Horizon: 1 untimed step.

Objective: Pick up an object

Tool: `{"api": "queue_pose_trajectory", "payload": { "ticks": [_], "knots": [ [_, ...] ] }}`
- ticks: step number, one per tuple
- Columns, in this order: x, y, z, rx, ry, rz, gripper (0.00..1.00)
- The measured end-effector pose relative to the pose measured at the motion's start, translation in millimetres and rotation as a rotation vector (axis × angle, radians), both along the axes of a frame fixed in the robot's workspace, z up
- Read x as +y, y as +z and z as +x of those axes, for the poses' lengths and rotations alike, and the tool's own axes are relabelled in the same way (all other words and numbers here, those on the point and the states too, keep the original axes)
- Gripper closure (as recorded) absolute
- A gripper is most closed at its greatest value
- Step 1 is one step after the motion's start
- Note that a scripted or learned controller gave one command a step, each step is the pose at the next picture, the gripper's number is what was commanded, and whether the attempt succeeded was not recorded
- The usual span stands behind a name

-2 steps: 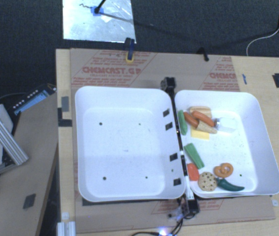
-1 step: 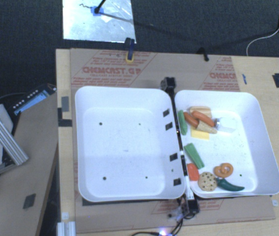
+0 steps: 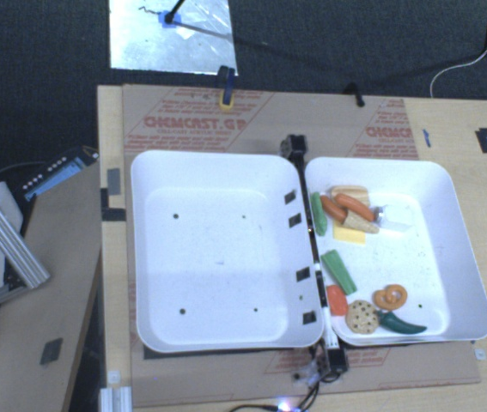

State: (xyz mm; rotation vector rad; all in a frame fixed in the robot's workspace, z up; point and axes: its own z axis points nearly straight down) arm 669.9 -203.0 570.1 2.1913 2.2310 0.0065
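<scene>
Two bins: left bin (image 3: 217,256) and right bin (image 3: 432,230) lie side by side on a cardboard sheet (image 3: 252,114) with red lettering; black clips (image 3: 295,221) sit along the seam between them
Objects to pick: all lie in the right bin, crowded toward its 9 o'clock wall
Green stick (image 3: 319,213): lies lengthwise against the seam wall, at about 10 o'clock in the bin
Orange sausages (image 3: 346,206): two, just beside the green stick, slanting; a pale bun (image 3: 350,192) touches them on the 12 o'clock side
Yellow block (image 3: 351,235): flat, at 6 o'clock of the sausages, touching a tan piece (image 3: 363,224)
Clear wrapper (image 3: 393,221): at 3 o'clock of the sausages, near them; what it is cannot be told
Green slab (image 3: 339,270): tilted, near the seam wall, between the yellow block and a red piece (image 3: 337,299)
Cookie (image 3: 362,317): round and speckled, at the 6 o'clock rim, just beside the red piece
Pretzel ring (image 3: 390,297): at 1 o'clock of the cookie, close by
Dark green pepper (image 3: 403,323): curved, at 3 o'clock of the cookie, near the rim
Pincer: whether apart or together cannot be told
Surroundings: shiny foil sheet (image 3: 170,20) on dark carpet at 11 o'clock; yellow clamp (image 3: 226,99) on the cardboard's 12 o'clock edge; white cable (image 3: 466,58) at 1 o'clock; metal frame (image 3: 3,239) at 9 o'clock
</scene>
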Motion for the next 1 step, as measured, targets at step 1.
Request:
{"api": "queue_pose_trajectory", "payload": {
  "ticks": [1],
  "knots": [
    [1.1,12.0,0.4,-0.005,0.005,-0.002,1.0]
  ]
}}
